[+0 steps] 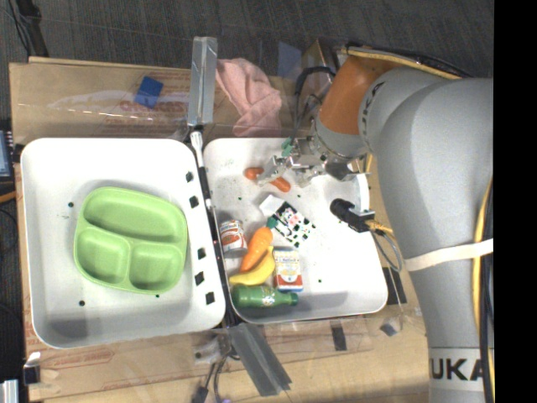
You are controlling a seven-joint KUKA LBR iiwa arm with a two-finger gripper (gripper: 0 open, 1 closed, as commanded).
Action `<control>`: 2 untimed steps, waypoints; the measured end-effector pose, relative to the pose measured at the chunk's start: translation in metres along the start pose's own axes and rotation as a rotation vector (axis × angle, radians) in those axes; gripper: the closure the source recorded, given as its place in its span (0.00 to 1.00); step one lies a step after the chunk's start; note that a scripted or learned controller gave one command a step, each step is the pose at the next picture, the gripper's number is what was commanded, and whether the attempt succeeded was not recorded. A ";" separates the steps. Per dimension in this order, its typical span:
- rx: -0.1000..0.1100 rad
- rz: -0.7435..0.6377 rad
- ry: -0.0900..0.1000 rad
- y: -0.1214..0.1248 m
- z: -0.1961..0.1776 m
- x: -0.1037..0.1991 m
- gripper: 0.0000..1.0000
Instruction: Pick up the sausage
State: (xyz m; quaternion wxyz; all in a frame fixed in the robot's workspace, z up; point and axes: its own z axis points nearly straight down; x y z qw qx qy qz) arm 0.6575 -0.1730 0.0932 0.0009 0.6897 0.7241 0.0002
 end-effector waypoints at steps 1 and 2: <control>0.013 -0.007 0.002 -0.002 -0.008 0.001 1.00; 0.000 -0.014 0.000 -0.006 -0.114 0.034 1.00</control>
